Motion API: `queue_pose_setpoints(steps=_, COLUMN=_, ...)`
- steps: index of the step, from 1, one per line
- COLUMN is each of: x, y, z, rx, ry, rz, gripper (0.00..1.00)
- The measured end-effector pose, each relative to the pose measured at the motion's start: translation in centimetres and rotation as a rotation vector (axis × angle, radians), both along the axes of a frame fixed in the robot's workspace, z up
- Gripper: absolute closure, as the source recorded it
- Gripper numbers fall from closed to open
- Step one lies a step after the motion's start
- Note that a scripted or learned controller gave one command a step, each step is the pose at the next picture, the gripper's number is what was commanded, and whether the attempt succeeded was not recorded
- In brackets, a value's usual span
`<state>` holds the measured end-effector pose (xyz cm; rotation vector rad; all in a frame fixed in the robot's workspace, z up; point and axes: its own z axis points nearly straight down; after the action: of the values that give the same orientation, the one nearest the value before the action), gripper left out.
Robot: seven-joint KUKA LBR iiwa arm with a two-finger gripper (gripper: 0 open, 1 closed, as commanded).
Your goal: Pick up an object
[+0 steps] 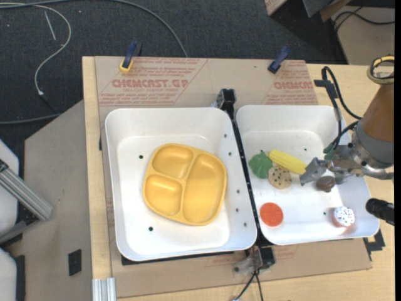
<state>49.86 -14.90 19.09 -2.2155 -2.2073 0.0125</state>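
Wooden bench (188, 80) on dark carpet, cables trailing behind. Two white bins side by side: left bin (119, 137) bearing a yellow divided plate (185, 184); right bin (294, 115) bearing a green piece (259, 164), yellow corn cob (287, 162), speckled cookie (279, 177), orange disc (271, 214), white dotted ball (343, 216). Gripper (316, 171) low over right bin, just right of cookie and corn; brown object (325, 183) just beside the tips. Grip state impossible to tell.
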Motion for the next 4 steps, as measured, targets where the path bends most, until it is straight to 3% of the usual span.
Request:
queue_pose_setpoints(steps=1, x=0.3, y=0.0, z=0.7, rx=-0.003, ry=-0.014, rz=0.004, gripper=0.0)
queue_pose_setpoints(steps=3, x=0.3, y=0.8, z=-9.5, rx=0.0, ry=-0.008, rz=0.004, gripper=0.0)
queue_pose_setpoints(steps=4, x=0.2, y=0.9, z=-10.7, rx=-0.001, ry=-0.011, rz=0.004, gripper=0.0)
